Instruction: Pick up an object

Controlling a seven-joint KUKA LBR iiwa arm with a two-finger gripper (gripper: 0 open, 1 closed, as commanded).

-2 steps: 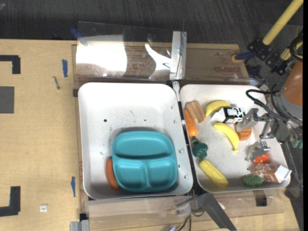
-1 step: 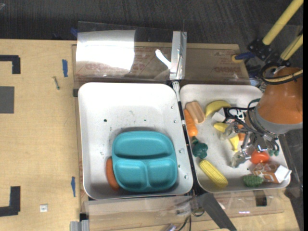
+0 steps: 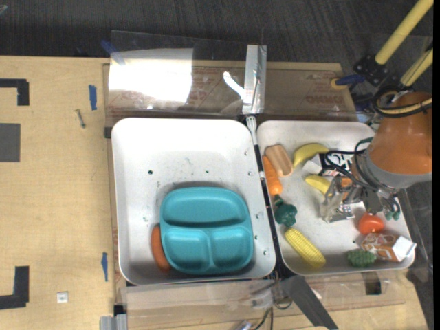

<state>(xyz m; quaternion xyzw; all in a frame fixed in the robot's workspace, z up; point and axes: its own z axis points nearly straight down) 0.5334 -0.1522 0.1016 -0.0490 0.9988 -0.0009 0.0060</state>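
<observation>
The bench (image 3: 48, 184) is tan, with two white bins side by side on it. The left bin (image 3: 182, 143) holds a teal tray (image 3: 206, 229) with three compartments, lying in the near half of the bin. An orange thing (image 3: 158, 247) peeks out from under the tray's left near edge, touching the bin floor; what it is cannot be told.

The arm (image 3: 405, 143) comes in from the right, its orange band over the right bin's (image 3: 302, 130) right side. Below it the gripper (image 3: 342, 205) hangs over the middle of the right bin, metal fingers pointing down, tips close to the floor. How far the fingers are spread cannot be told, and nothing can be seen between them.

In the right bin, a corn cob (image 3: 304, 246) lies near the near left corner, slanting. A banana (image 3: 309, 152) curves at the far side, and a second yellow piece (image 3: 318, 183) lies just left of the gripper. A tan bread roll (image 3: 279, 160) sits at the far left, with a carrot (image 3: 273, 181) beside it along the left wall. A dark green broccoli (image 3: 286, 214) lies just near of the carrot. A tomato (image 3: 372, 223) sits right of the gripper, near it. A small carton (image 3: 388, 247) lies in the near right corner, and a green vegetable (image 3: 360, 257) touches its left side.
</observation>
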